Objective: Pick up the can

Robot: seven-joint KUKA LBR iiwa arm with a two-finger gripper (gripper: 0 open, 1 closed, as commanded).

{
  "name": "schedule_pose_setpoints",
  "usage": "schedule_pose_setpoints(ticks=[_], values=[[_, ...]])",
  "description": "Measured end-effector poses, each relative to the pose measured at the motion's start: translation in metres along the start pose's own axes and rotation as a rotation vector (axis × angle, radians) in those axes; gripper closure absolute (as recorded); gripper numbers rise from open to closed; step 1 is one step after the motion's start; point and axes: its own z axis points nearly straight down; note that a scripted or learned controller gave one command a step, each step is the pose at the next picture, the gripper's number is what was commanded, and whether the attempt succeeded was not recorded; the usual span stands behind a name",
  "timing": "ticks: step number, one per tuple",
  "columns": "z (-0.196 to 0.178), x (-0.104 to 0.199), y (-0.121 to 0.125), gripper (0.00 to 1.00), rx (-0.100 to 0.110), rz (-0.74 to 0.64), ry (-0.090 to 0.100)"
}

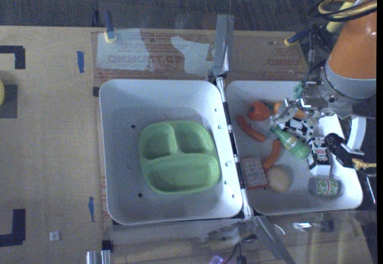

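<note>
The small cylindrical can [324, 185] is seen lying in the smooth white right bin [353, 200]; the gripper's [296, 106] state cannot be told.

The small cylindrical metal can with a green-and-white label [324, 186] lies tipped on its side on the right white bin's [350, 202] floor, near that bin's front right corner

my arm [353, 59]: cut off by the right edge | my gripper [297, 106]: blurred, finger state unreadable | cow toy [302, 126]: partly under my gripper | can [324, 185]: label too small to read | bottle [290, 140]: label blurred
</note>
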Motion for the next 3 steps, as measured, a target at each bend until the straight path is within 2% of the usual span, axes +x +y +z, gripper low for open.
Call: schedule_pose_setpoints(ticks=[1,2,3], values=[[0.000,0.000,0.000,0.00,0.000,0.000,0.000],[0.075,-0.043,-0.013,0.00,-0.001,-0.223,0.000],[0.048,-0.003,0.020,0.00,-0.006,-0.442,-0.003]])
